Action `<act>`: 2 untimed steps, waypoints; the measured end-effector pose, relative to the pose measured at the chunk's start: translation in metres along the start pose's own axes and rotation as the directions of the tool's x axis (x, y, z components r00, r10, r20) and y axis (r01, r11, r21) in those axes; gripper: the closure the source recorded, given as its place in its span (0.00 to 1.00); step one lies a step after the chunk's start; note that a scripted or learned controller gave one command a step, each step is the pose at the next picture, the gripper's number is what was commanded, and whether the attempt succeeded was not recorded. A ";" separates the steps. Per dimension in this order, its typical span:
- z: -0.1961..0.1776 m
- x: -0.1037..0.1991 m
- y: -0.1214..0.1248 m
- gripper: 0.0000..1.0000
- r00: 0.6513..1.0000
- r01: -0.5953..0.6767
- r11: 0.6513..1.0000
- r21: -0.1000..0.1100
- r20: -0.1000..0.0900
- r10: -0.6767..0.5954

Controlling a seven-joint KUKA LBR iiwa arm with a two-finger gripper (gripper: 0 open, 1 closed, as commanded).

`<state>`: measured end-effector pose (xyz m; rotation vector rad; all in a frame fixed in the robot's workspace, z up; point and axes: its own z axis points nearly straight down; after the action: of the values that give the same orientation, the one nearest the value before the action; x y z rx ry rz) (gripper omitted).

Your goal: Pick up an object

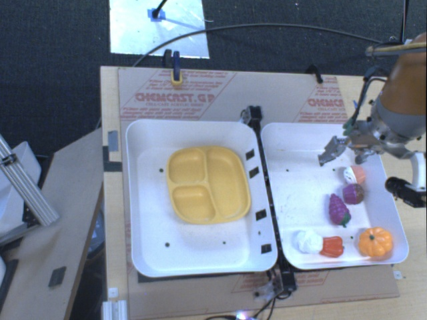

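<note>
Two white bins are seen side by side on the bench. The left bin (143, 245) is occupied by a yellow divided tray (207, 184), lying flat near its middle. The right bin (293, 199) is occupied by small toy items, grouped along its right and near side. A pink-and-white piece (355, 175) is seen at the far end of the group, with a dark purple round piece (353, 193) just beside it on the near side. A purple grape bunch (339, 209) is placed next, slightly left. An orange pumpkin (375, 243) is found in the near right corner, a red pepper (332, 247) to its left, and a white item (308, 241) touching the pepper's left side. The gripper (347, 149) is positioned over the far right part of the right bin, just beyond the pink-and-white piece. Nothing is seen between the fingers; their spread cannot be told.
</note>
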<state>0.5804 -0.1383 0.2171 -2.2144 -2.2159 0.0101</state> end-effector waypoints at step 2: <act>0.045 -0.009 -0.001 0.00 1.000 0.000 1.000 -0.010 0.002 0.000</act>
<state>0.5789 -0.1474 0.1720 -2.2201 -2.2221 0.0011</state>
